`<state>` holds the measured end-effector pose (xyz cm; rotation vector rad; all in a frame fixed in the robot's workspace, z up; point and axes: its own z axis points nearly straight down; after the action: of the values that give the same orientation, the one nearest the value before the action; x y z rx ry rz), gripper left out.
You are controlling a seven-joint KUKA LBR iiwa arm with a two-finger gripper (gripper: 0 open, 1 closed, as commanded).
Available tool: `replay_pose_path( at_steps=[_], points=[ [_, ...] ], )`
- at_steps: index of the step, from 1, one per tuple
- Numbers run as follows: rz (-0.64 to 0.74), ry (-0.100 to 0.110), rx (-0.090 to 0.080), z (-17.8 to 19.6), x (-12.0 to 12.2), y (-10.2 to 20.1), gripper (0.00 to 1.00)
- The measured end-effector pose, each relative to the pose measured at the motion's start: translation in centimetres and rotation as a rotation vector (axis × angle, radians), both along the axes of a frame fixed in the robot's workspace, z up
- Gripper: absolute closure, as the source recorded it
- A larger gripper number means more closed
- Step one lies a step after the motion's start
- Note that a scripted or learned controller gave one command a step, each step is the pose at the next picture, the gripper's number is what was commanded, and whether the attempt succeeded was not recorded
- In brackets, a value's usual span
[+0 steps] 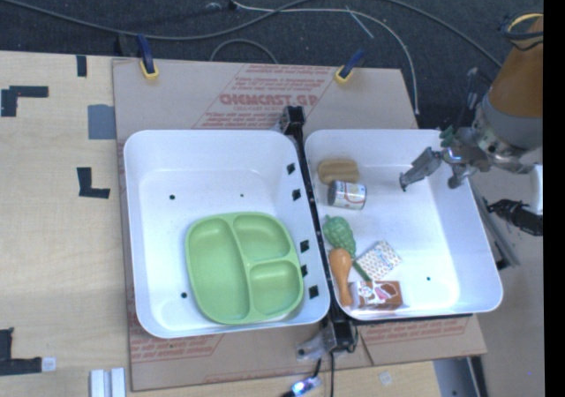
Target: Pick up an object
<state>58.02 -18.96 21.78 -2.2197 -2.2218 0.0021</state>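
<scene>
My gripper point(434, 171) hovers over the upper right of the right bin point(459, 236), its two fingers spread apart with nothing between them. Down the bin's left side lie a tan bread-like piece point(338, 169), a small silver can point(348, 196), a green leafy toy point(338, 233) and an orange carrot point(341, 273). A patterned sachet point(378, 259) and a reddish packet point(380, 295) lie near the bin's front. All of these sit well to the left of and below the gripper.
The left bin point(150, 210) holds a green divided plate point(244, 267). A black clip joins the bins at the divider top point(292, 118). Cables run across the dark floor behind the bench. The right bin's middle and right floor are bare.
</scene>
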Motion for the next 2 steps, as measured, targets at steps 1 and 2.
replay_pose_path(
  at_steps=[1, 2],
  points=[
    [0.0, 0.002, -0.001, -6.2, -0.1, 0.5, 0.0],
    [0.0, 0.004, -0.001, -12.5, -0.2, 0.3, 0.0]
  ],
)
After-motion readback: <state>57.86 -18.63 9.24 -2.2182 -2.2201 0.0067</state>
